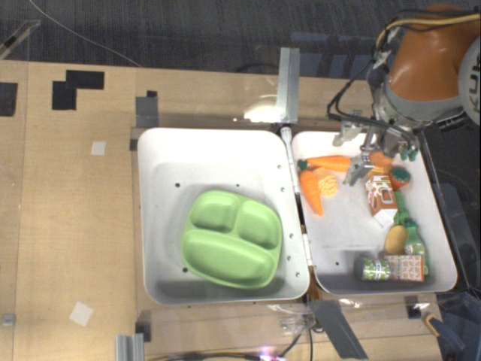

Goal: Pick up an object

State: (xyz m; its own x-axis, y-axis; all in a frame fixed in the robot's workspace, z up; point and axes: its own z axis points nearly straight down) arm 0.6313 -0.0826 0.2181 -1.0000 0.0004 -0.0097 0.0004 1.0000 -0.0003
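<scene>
The arm (428, 59) reaches in from the right, and its hand (359, 165) hangs low over the far part of the right bin (443, 265). The view is too coarse here to show how the hand stands, so whether it is open or closed cannot be told, and nothing can be seen held in it.

Just beside the hand, to its left, a toy carrot (327, 162) lies across the far part of that bin. A second orange carrot-like piece (310, 192) slants toward the near side, close to the bin's left wall. Between them sits a yellow piece (328, 183), possibly a corn cob. To the near right of the hand stands a small carton (381, 197). Nearer again lie a yellow-brown round piece (395, 239), a green can on its side (374, 269) and a patterned box (409, 268) touching it.

The left bin (161, 156) holds a green divided plate (231, 238) in its near half. Both bins rest side by side on the wooden counter (68, 224).
</scene>
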